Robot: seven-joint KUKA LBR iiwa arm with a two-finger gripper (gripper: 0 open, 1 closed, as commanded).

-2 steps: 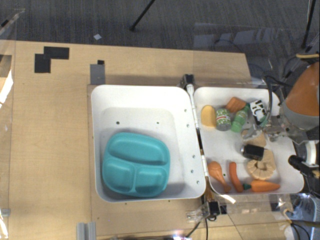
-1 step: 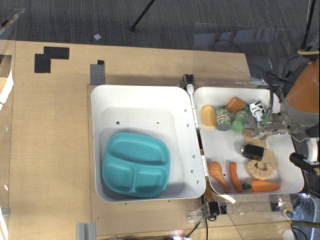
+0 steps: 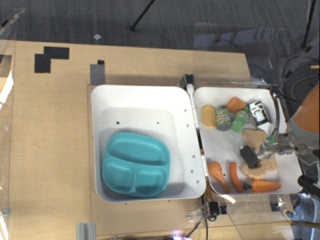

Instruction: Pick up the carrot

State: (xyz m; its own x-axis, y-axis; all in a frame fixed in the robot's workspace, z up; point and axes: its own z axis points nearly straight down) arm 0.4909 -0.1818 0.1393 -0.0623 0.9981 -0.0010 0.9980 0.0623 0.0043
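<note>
Two bins on the desk (image 3: 50, 159); carrot (image 3: 265, 186) is in the right bin (image 3: 222, 146).
Carrot lies flat along the right bin's near wall, by its near-right corner, green end pointing toward the bin's middle. Gripper (image 3: 264, 148) hangs over the right bin's right half, near the carrot but apart from it. Gripper open or closed: can't tell. Past the right bin's left wall, the other bin (image 3: 135, 101) holds a teal tray (image 3: 135, 164).
</note>
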